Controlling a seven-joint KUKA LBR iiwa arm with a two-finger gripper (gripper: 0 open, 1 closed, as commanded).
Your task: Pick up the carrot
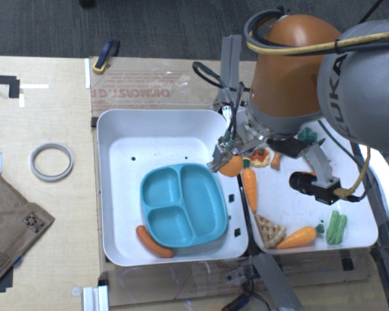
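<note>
My gripper (228, 155) sits at the divider between the two bins; can't tell how my jaws stand or whether anything is in them. Just below hangs one carrot (249, 185), upright along the divider, top near an orange round thing (231, 167). A second carrot (298, 237) lies low in the right bin (369, 229), beside a waffle piece (270, 229). Risk: closing on the round thing or bin wall, not the carrot. Left bin (117, 173) holds a blue tray (181, 205) and a sausage (154, 241).

One fixed camera looks down at a slant from above on both white bins (117, 173).
</note>
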